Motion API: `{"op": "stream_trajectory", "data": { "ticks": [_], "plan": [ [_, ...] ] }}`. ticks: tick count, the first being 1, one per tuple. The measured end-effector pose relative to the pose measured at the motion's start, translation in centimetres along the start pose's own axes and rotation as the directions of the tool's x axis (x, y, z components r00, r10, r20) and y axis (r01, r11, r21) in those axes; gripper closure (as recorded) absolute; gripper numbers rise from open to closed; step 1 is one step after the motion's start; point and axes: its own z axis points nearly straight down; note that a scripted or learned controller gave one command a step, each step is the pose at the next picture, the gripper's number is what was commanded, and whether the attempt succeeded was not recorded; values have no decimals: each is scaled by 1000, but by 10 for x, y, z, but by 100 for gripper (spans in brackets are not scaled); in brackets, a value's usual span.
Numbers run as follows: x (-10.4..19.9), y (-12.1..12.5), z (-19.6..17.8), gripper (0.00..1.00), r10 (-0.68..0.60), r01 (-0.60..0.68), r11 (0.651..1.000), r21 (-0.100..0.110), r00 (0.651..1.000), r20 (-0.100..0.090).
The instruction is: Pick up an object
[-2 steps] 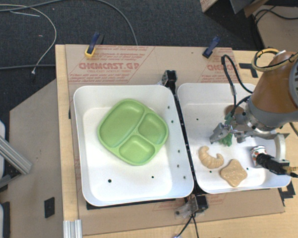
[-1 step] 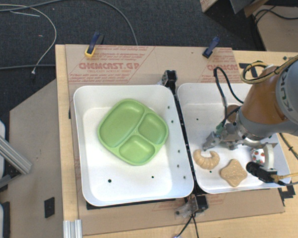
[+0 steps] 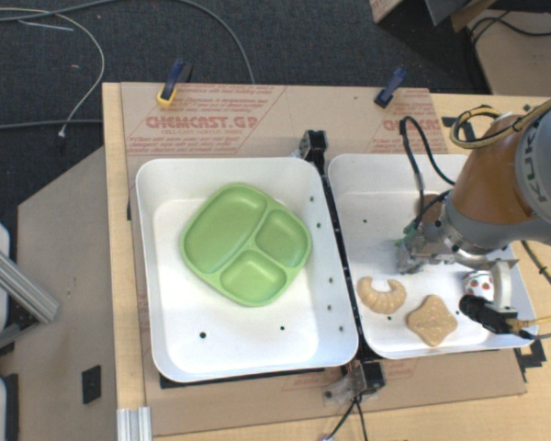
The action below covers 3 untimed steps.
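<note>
Croissant (image 3: 382, 294) lying on the floor of the right bin (image 3: 376, 177), toward its near edge and close to the divider shared with the left bin (image 3: 156, 246); a small tan curl, humped side up the picture and both horns turned down toward the near rim, so long axis roughly parallel with that rim. Just right of the croissant, almost touching it, a square biscuit-coloured cracker (image 3: 432, 320), turned corner-on like a diamond, with no long axis to speak of. Farther right of the croissant, by the bin's outer wall, a small white-and-red piece (image 3: 480, 286) too small to name. Above and a little right of the croissant, deeper into the same bin: end effector (image 3: 415, 254), low over the white floor, nothing visibly between its tips. Whether spread or pressed together: impossible to tell from this angle, tips blurred into grey and green hardware. Judged relation for the coming move: croissant near, toward the front rim and slightly toward the divider from the end effector; cracker about as near, straight toward the front rim. A grip across the croissant's short width looks the likelier fit. Well left of the croissant, in the other bin, a green divided plate (image 3: 246, 243), lying flat and skewed. Beyond everything, brown cardboard worktop (image 3: 257, 118) with two clamps at its far edge.
</note>
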Motion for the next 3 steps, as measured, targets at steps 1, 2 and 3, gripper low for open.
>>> {"op": "stream_trajectory", "data": {
  "ticks": [1,2,3],
  "plan": [
    [-6,1,-45,100,0,0,1000,-5,1000,3],
    [-7,2,-88,100,-2,2,1000,-6,1000,3],
    [-7,4,-142,100,-3,3,1000,-7,1000,3]
  ]
}}
